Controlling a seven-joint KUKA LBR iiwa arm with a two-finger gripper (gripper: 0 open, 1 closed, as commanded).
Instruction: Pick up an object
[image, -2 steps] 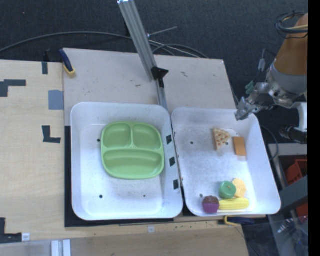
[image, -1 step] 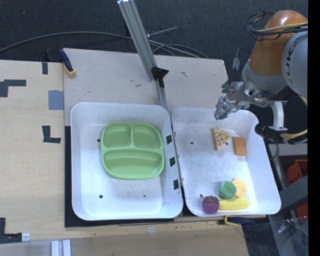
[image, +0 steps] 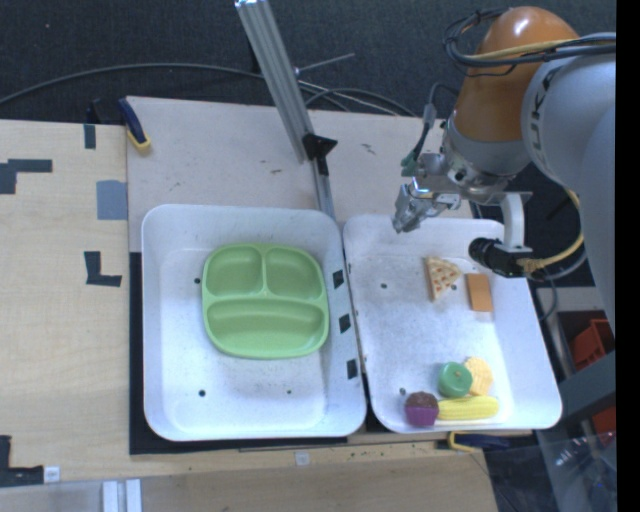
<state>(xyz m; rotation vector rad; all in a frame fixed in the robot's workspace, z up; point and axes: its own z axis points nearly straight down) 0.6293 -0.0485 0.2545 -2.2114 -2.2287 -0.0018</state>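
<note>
Camera view, near edge first: in the right bin (image: 545, 400) I see a toy food cluster (image: 452, 391), further back a pizza wedge (image: 440, 276), tan and triangular, my likeliest target. The hand (image: 408, 219) hovers beyond it; grip state I cannot tell. Approach step; next, descend.

A green divided plate (image: 266, 301) lies in the left bin (image: 160, 300) (three compartments), under a slanting metal rail (image: 285, 85).
</note>
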